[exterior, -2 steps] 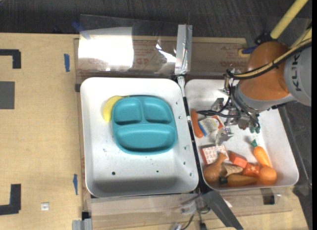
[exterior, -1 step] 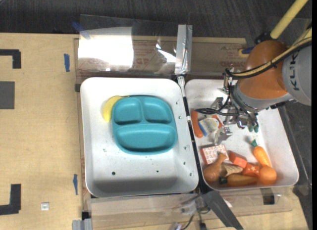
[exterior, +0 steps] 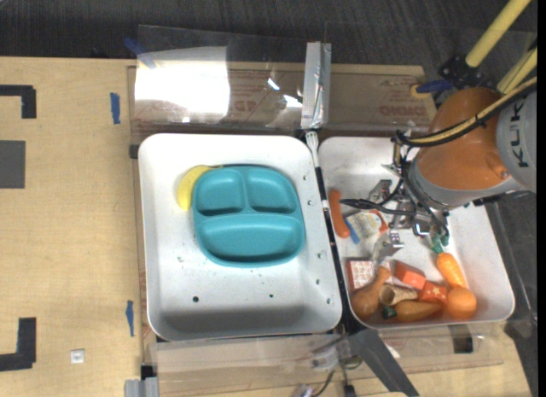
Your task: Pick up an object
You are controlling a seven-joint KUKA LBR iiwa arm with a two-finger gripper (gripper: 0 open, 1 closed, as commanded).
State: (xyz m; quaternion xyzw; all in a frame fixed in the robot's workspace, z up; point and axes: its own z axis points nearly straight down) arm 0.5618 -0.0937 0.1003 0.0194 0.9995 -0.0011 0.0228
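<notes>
Arm over the right bin, claw down among the toy food

From my screen the gripper [exterior: 408,216] hangs over the middle of the right bin [exterior: 499,297], and I cannot tell whether it is released or clenched amid the cables. Just right of it lies a carrot [exterior: 450,269], long axis running far-left to near-right, green top pointing far-left toward the claw. A slim orange stick [exterior: 339,213] lies along the bin's left wall, running far to near. More toy food [exterior: 401,294] crowds the near side. In the left bin [exterior: 162,242] sits a teal divided plate [exterior: 248,214] with a yellow piece [exterior: 187,185] touching its left edge
</notes>
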